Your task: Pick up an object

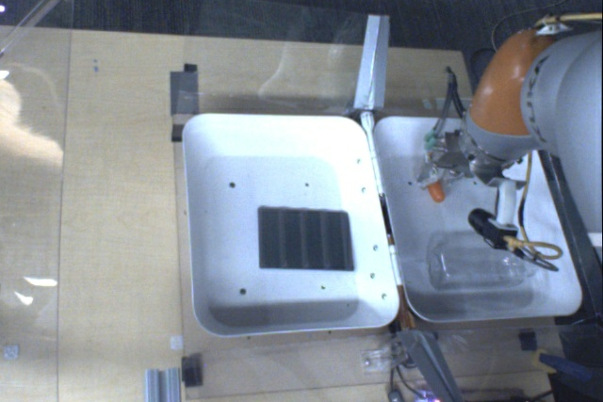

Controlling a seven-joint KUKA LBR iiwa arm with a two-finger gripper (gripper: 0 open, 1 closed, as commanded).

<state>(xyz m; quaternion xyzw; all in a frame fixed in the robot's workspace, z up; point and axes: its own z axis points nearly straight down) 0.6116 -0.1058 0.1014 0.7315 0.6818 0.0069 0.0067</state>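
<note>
Pale wood surface (113,231) carries two white bins, and in the right bin (565,301), toward five o'clock, lies a clear plastic bottle (476,265), likely light and slippery, best pinched across its middle, while my hand (443,167) hovers at eleven o'clock, grip unreadable.

Ridged pad (305,239) in left bin (203,202); clear bottle (476,263) in right bin (407,231)
</note>
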